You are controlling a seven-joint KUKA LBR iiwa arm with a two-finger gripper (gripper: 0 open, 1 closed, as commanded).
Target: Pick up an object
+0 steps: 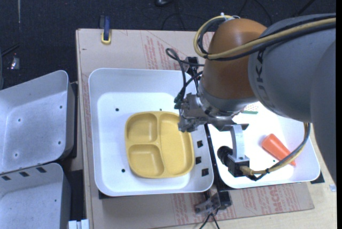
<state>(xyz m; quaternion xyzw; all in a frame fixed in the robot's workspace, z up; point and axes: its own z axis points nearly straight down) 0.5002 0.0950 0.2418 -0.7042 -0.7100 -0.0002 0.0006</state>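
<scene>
1. The left bin (101, 116) holds a yellow divided plate (157, 144), lying flat with its three compartments facing up, toward the bin's near right side.
2. The right bin (304, 169) holds an orange object (275, 145), partly crossed by a cable, well apart from the plate.
3. The arm (267, 70) reaches in from the right, and its wrist sits over the wall shared by the two bins, above the plate's far right rim. The gripper (188, 118) is hidden in the clutter of wrist hardware there, so whether the claw is released, clenched or grasping anything cannot be told.
4. Judged from this pose, the plate looks the likelier target.
5. The plate is wide, shallow and smooth, so a pinch on its thin rim could slip, or tip it rather than lift it.
6. Because the plate lies close to the bin's right wall, a descent could strike that wall or jam the plate against it.
</scene>
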